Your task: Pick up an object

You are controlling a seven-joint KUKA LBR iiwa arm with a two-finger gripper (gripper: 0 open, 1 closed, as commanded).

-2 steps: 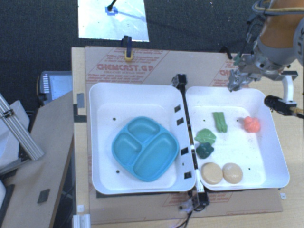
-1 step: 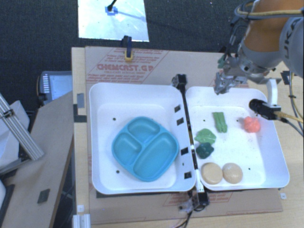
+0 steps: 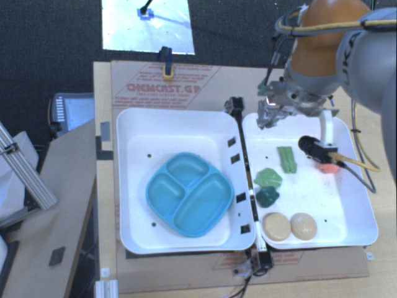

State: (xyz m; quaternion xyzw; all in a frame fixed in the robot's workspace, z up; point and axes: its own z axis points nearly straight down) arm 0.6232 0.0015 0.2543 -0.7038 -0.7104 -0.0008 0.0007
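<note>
Blue divided plate (image 3: 188,193) lies in the left bin (image 3: 133,129); the right bin (image 3: 353,225) holds a green stick (image 3: 286,159), a light green piece (image 3: 268,177) touching a dark teal piece (image 3: 268,196), two tan rounds (image 3: 289,226) and a pink-orange item (image 3: 329,166). Gripper (image 3: 268,118) hangs over the right bin's far left corner, nothing seen between its tips; finger spread cannot be told.
</note>
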